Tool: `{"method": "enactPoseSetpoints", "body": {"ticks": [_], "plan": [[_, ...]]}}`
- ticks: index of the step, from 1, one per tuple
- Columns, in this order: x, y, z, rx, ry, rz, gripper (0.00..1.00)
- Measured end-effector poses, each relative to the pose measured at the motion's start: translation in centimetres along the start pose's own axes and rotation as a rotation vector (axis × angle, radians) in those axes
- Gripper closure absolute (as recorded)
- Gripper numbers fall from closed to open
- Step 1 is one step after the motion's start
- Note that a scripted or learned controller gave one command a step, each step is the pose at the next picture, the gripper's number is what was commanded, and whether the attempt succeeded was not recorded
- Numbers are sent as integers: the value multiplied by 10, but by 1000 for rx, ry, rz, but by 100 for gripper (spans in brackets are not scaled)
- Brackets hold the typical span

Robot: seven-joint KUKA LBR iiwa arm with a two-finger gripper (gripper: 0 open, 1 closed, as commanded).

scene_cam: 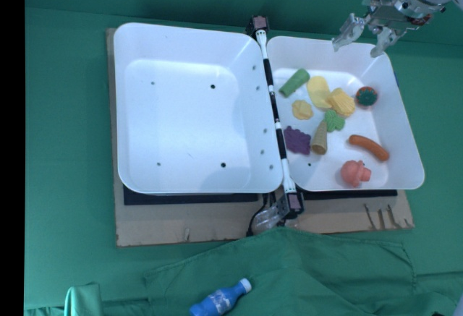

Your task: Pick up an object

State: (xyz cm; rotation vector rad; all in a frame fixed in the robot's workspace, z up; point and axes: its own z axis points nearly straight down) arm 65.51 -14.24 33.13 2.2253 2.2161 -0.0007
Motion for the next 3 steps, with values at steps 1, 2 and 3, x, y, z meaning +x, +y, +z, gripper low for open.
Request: {"method": "enactPoseSetpoints", "body": {"ticks": [1,2,3], "plan": [[41,18,93,4,1,-5,0],[34,-27,139,-11,-2,-2,0],[-13,27,147,1,2,-4,0]]}}
